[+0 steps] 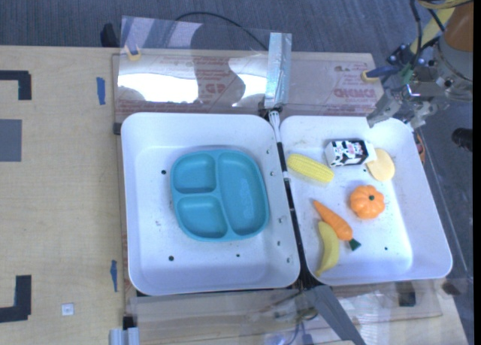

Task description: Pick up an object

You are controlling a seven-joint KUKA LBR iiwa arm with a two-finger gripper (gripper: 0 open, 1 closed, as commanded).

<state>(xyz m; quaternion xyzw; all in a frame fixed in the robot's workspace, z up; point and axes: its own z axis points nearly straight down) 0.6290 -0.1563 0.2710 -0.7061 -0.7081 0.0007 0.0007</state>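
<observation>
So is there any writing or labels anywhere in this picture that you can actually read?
Nothing is legible.
Red print on the brown board behind the bins: a logo and lines of text, too blurred to read.
More red print behind the clear sheet: also blurred.
The black and white carton in the right bin: patches only, no words I can make out.

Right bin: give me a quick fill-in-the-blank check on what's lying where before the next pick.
1. The blue divided tray sits in the ____ bin.
2. The carrot lies against the ____.
3. The pumpkin is coloured ____.
4. The gripper hangs above the right bin's ____ corner.

Missing words: left; banana; orange; far right
</observation>
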